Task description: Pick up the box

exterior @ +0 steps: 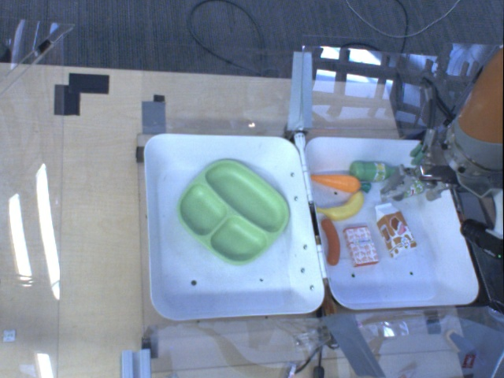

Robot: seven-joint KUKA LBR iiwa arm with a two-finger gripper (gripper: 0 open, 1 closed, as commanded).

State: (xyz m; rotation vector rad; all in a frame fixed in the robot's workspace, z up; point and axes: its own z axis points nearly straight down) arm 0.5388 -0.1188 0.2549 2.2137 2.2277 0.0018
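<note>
The box [360,245] is a small flat carton with a red and white pattern. It lies on the floor of the right bin [441,290], just right of a brown sausage [331,242]. My gripper [409,186] hangs over the bin's upper right part, above and to the right of the box and apart from it. It is open, with nothing between its fingers. Directly below the gripper lies a white and orange packet [396,234], to the right of the box.
A carrot [336,183], a banana [344,206] and a green bottle [372,170] lie in the right bin's upper left. The left bin [169,290] holds a green divided plate [233,210]. A metal divider [299,93] stands behind the bins.
</note>
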